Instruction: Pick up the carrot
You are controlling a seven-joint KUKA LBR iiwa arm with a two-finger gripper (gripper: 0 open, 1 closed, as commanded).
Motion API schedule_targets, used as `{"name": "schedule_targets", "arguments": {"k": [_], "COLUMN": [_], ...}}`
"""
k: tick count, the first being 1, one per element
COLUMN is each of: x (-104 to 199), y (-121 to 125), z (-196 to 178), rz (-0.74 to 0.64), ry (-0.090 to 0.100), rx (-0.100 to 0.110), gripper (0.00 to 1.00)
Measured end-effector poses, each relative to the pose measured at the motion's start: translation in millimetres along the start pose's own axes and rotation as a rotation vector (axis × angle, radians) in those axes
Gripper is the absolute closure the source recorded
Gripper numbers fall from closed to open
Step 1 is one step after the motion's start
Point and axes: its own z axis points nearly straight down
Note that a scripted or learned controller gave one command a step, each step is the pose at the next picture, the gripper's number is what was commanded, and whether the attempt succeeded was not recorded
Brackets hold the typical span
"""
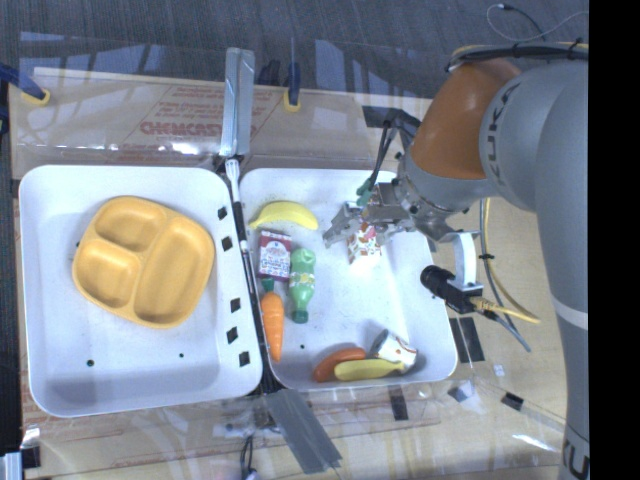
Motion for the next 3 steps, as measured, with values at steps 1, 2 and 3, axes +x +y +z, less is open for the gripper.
{"name": "schedule_targets", "arguments": {"k": [1,2,3], "x": [84,72,76], "y": [32,45,-10], "z": [-2,-15,12], "rz": [-0.121,-0.101,-0.139], "ry": [-0.001,-0.002,-0.001], "rx": [-0.003,-0.003,0.0], "gripper": [0.0,0.0,0.0]}}
